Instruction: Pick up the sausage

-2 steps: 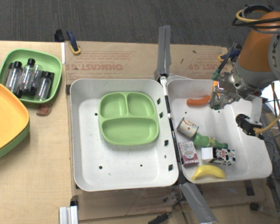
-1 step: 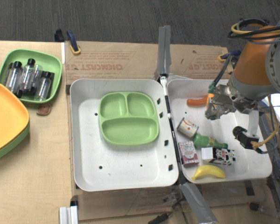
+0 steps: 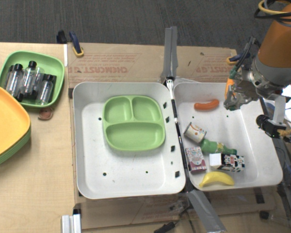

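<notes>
The sausage (image 3: 206,105) is a small orange-red link lying on the floor of the right bin (image 3: 262,171), near its back wall. My gripper (image 3: 231,102) hangs just to the right of it, over the same back part of the bin, a short gap away from the sausage's right end. The fingers point down, and nothing shows between them.
The left bin (image 3: 87,144) holds a green divided plate (image 3: 134,123). In the right bin's front half lie a small can (image 3: 195,133), a green bottle (image 3: 214,146), a pink carton (image 3: 196,159), a black-and-white toy (image 3: 231,161) and a banana (image 3: 216,179). Yellow plates (image 3: 7,127) and a green tray of bottles (image 3: 31,79) sit far left.
</notes>
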